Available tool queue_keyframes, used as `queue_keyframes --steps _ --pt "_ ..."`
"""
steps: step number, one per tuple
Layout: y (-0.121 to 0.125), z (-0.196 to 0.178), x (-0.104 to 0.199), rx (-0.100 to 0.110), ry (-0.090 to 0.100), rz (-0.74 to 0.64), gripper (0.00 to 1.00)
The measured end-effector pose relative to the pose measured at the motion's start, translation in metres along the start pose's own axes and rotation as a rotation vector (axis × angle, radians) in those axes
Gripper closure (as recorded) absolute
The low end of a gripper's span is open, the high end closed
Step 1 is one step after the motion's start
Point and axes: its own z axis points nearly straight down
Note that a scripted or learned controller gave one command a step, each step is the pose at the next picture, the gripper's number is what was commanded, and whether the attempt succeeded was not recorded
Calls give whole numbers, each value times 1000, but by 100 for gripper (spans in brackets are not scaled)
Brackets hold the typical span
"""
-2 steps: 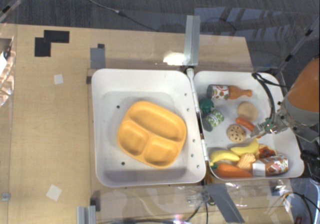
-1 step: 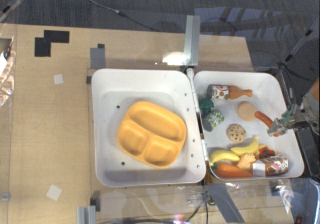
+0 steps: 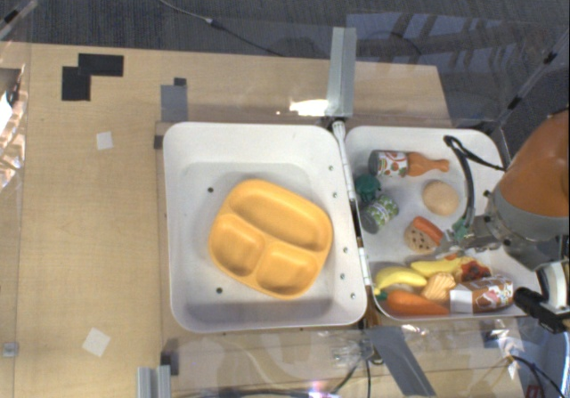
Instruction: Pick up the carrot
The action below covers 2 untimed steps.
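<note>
The carrot point(image 3: 416, 303) lies flat along the front wall of the right bin point(image 3: 485, 134), just under a banana point(image 3: 398, 279) and touching a bottle point(image 3: 481, 296) at its right end. It looks like a light, stiff plastic toy with a smooth, likely slippery skin; a hold across its thick middle seems safest. The gripper point(image 3: 465, 236) hovers just above, and I cannot tell its state. Two bins, one yellow tray point(image 3: 270, 237) in the left bin point(image 3: 178, 236), one carrot, one banana, two cans point(image 3: 378, 212)
</note>
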Motion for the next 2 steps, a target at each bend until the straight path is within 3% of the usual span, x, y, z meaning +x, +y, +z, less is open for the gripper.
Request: queue_keyframes --steps 1,2 --pt "10 40 33 -19 -2 530 100" --pt "19 18 -33 -5 -2 742 100"
